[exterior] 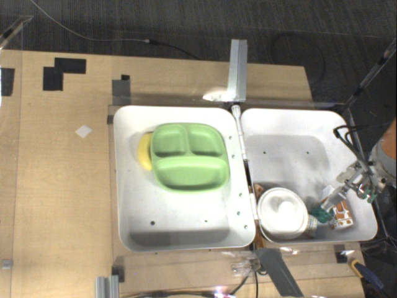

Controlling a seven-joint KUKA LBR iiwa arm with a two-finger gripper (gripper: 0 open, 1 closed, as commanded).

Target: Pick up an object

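Camera view: tool (pixel 340 196), grip state unreadable, is hovering just right of small teal-and-brown object (pixel 332 213), at lower right.

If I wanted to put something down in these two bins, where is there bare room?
Left bin: bare floor in front of the green divided plate. Right bin: its back half is open, behind the white bowl. Crowded: the right bin's front, where bowl, teal item and gripper cluster.
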